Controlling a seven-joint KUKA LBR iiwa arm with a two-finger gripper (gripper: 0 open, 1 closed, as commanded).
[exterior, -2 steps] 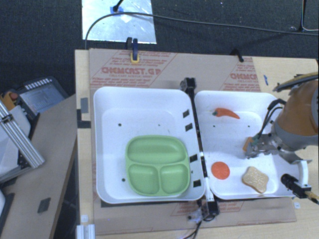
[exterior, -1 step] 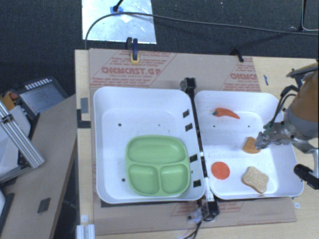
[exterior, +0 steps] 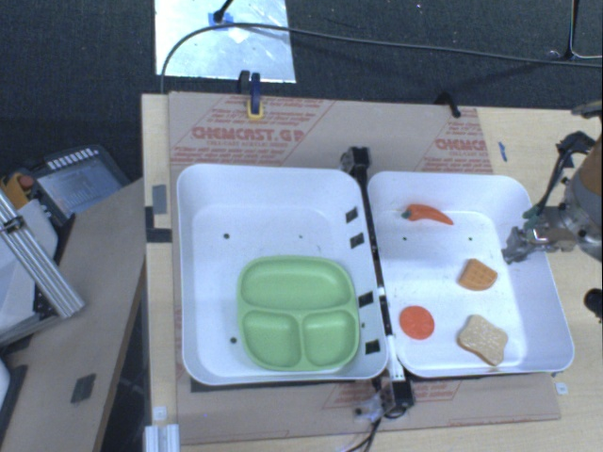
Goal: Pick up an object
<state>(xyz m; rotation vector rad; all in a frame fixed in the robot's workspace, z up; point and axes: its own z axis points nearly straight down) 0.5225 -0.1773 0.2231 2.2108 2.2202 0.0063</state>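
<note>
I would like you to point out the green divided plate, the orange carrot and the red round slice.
green divided plate (exterior: 298, 285): camera view, on its large upper compartment.
orange carrot (exterior: 431, 215): camera view, on the middle of its body.
red round slice (exterior: 416, 322): camera view, on its centre.

The arm (exterior: 586, 182) enters at three o'clock, its gripper (exterior: 520, 245) hanging low, tip pointing toward nine o'clock; finger state unreadable.

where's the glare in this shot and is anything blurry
Camera view: the shiny metal sheet behind the bench glares brightest; the white bins look bright, with soft shadows inside their walls; the claw at the right bin's edge is slightly soft; the food pieces stay fairly sharp.
</note>
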